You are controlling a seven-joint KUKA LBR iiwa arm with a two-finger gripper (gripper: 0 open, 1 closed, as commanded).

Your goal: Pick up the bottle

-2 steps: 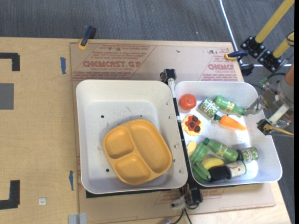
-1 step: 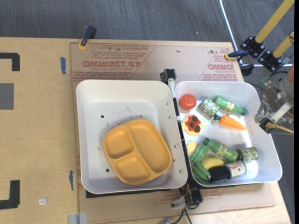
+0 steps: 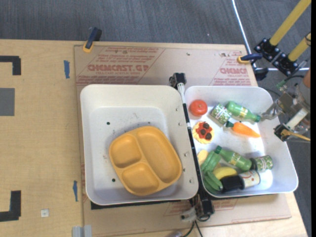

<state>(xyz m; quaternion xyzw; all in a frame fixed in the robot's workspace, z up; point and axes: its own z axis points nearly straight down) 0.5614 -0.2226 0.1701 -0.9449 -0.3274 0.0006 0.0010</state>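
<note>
Right shallow white bin: a green plastic bottle lying near the far wall beside an orange carrot; a second green bottle lying lower, above a dark bottle; a red tomato. Left white bin: one yellow divided tray. My claw sits at the right bin's right rim, over the bench; I cannot tell its opening.

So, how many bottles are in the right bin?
3. One green bottle lies near the far wall, a second green bottle lies lower, and a dark bottle lies by the near wall. The pile may hide others.
</note>
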